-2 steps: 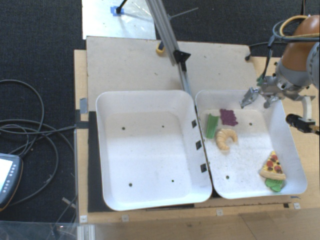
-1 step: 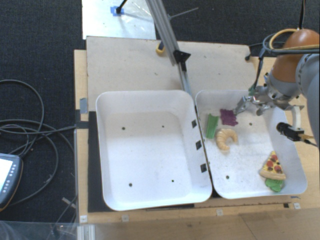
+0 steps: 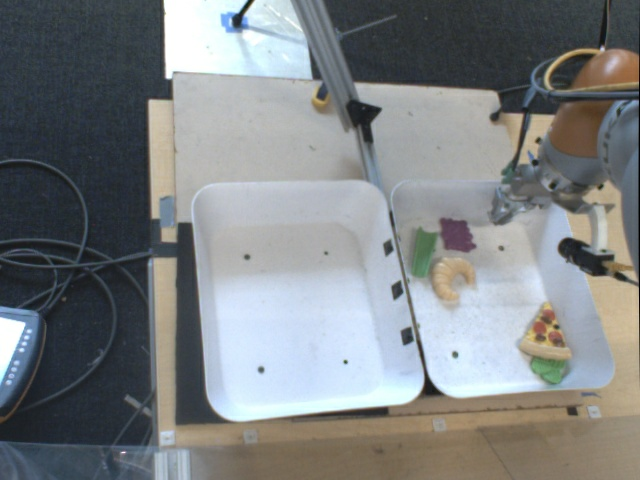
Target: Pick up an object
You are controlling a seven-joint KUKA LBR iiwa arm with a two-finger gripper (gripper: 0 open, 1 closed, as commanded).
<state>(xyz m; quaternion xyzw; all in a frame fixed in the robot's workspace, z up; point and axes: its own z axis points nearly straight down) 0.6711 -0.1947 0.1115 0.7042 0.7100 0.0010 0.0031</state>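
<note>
The right bin (image 3: 575, 278) holds a green toy vegetable (image 3: 424, 251), a purple bunch of grapes (image 3: 457, 233), a tan croissant (image 3: 453, 277), a pizza slice (image 3: 545, 333) and a small green piece (image 3: 548, 370) under its lower end. My gripper (image 3: 503, 209) hangs over the bin's far edge, to the right of the grapes and apart from them. Nothing shows between its fingers.
The left bin (image 3: 215, 268) lies beside the right one, with a divider (image 3: 398, 290) of black clips between them. A slanted metal pole (image 3: 335, 63) crosses the bench's back. Cables (image 3: 60, 258) and a tablet (image 3: 15, 353) lie on the floor at left.
</note>
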